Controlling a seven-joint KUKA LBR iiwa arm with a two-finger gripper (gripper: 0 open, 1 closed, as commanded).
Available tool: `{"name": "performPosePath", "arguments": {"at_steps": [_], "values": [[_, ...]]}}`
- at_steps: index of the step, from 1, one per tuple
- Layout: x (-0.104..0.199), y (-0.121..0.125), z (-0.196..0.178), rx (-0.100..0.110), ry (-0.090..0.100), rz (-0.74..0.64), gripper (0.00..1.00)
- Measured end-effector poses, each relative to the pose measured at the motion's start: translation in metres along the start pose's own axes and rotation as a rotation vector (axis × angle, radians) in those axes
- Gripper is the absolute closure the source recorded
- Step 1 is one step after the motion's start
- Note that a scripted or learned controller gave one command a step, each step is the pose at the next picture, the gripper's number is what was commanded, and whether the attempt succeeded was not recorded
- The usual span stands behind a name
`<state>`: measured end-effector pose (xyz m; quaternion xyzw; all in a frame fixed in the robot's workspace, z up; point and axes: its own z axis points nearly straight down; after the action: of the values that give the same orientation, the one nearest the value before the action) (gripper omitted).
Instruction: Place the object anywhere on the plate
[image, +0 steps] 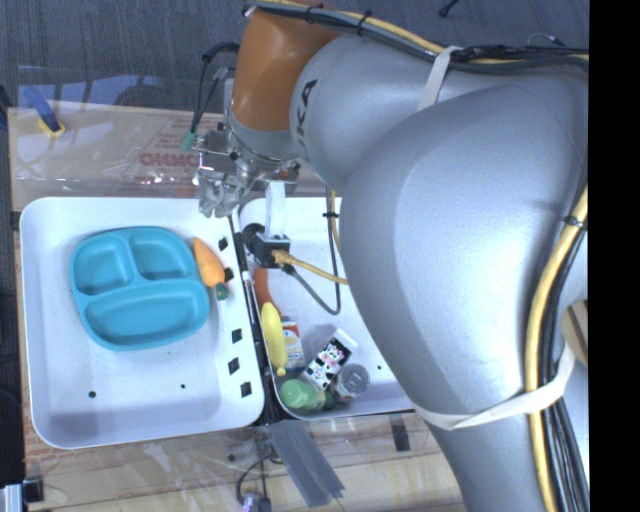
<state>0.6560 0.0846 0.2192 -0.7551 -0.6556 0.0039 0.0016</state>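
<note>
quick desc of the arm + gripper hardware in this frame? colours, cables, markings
The arm is big and rounded, with smooth silver-grey shells and an orange band above the wrist. Dark lettering sits at the edge of the band. Yellow and black cables run along the top and down the right side, tied on with white straps. The gripper is small bare grey metal.

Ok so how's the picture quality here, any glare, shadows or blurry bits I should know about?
In the camera view, lighting is soft and even; the blue plate and carrot look fairly sharp. The arm shows a broad pale sheen and looms large, slightly soft, covering much of the right bin. The clear sheet behind the bins catches mild glare. The hand is small and smeared, its details hard to read.
</note>
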Motion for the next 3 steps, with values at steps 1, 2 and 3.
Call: {"name": "performPosePath", "arguments": {"at_steps": [1, 2, 3], "values": [[0.012, -0.002, 0.006, 0.005, 0.000, -0.350, 1.00], [0.017, -0.010, 0.005, 0.004, 0.000, -0.673, 1.00], [0.074, -0.026, -0.002, -0.001, -0.001, -0.779, 1.00]]}}
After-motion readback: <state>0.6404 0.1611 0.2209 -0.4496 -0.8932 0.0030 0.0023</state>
